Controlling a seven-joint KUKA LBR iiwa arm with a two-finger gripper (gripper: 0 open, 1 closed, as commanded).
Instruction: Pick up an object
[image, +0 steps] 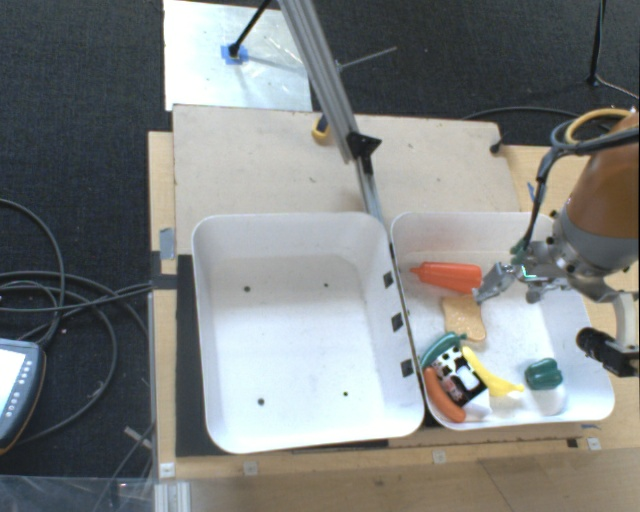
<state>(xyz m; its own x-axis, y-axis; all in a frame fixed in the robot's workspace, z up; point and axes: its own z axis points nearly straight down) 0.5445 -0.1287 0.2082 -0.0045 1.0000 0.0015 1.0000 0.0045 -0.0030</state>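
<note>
Looking down on the desk (250, 160) from my feed: two white bins side by side. Left bin (215, 300) has bare floor with a few dark dots. Right bin (590, 405) holds all the pick candidates.

Arm (605, 200) reaches in from the right, orange band above the wrist. Claw (495, 283) sits low over the upper middle of the right bin, tips pointing left. I can't tell whether it's apart or together at this resolution, and I see nothing between the tips.

Objects in the right bin:
- orange carrot-shaped toy (447, 274) lying flat near the top, just left of the claw tip
- tan bread-slice piece (466, 318) below it, near the claw
- cluster at the bottom left corner: green-rimmed item (440, 351), black-and-white block (461, 380), orange-red sausage-like piece (441, 393), all touching
- yellow banana (493, 377) leaning against that cluster
- white cup with green top (544, 384) at the bottom right, apart from the rest
</note>
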